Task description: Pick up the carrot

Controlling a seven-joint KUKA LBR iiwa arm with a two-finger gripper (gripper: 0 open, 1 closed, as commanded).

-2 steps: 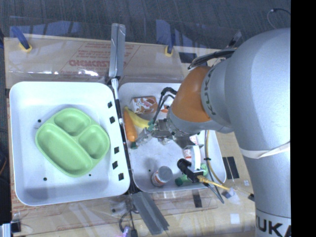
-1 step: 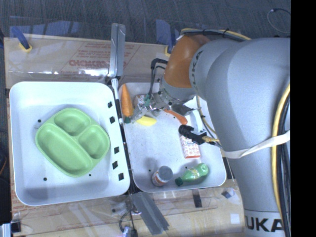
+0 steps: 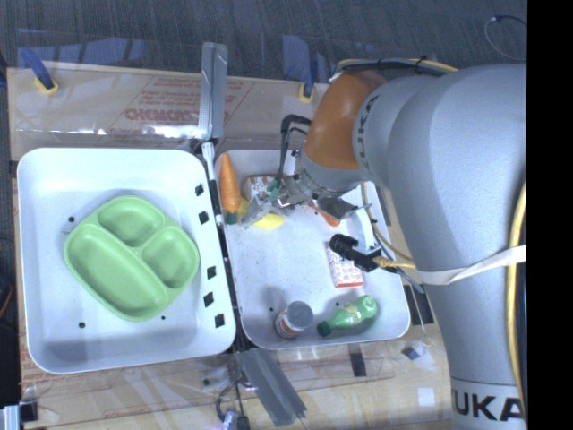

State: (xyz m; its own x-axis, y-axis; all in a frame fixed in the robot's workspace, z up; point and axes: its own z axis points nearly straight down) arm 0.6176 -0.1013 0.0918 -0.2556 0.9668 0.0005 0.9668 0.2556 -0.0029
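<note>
Down in the right bin, near its far left corner, the gripper hangs low over a small clutter of things, and whether it is apart or together cannot be told, since the wrist and the orange band of the arm cover most of it. Just to its left the carrot lies along the left wall of that bin, its thick end pointing to the far side, apart from the gripper and not held. Beside the carrot's near end sit a yellow piece and a small printed packet. Further toward the near side lie a red and white box, a can and a green bottle on its side. The left bin holds a green divided plate.
</note>
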